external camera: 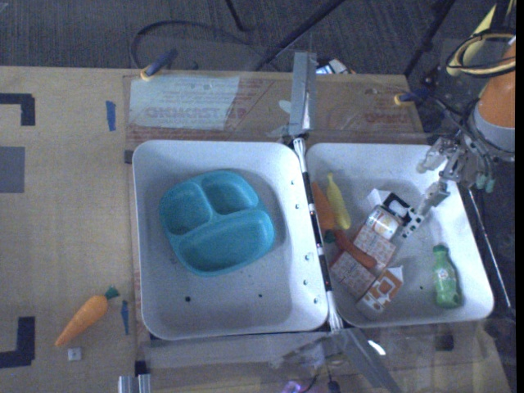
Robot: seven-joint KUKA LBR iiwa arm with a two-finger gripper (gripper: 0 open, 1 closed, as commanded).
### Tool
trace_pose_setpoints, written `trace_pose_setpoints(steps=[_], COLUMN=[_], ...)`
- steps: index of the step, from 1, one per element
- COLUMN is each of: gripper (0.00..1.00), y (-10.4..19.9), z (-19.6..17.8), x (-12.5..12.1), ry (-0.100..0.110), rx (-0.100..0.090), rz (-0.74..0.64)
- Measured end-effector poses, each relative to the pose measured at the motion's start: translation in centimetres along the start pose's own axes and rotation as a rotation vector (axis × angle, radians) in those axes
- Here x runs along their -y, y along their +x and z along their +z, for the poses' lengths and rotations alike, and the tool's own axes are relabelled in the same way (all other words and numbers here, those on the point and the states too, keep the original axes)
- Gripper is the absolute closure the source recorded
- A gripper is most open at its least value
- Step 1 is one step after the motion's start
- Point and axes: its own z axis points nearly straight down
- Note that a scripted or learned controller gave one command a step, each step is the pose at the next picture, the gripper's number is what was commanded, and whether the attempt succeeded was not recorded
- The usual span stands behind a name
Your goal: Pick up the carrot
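An orange toy carrot with a green top lies on the bench outside the bins, off the left bin's front left corner. A second orange carrot-like piece with a green end lies in the right bin, partly under the boxes. My gripper hangs over the right bin's back right part, far from both and touching nothing that I can see.
The left bin holds a blue divided plate. In the right bin lie a yellow banana, an orange stick by the left wall, several small boxes, a black-and-white strip and a green bottle.
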Motion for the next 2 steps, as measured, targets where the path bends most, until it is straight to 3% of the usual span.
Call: trace_pose_setpoints(steps=[1, 2], gripper=[0.00, 0.00], y=[5.28, 5.29], z=[6.57, 6.59], x=[1.86, 1.87], ry=[0.000, 0.000], rx=[0.001, 0.000], rz=[-0.021, -0.021])
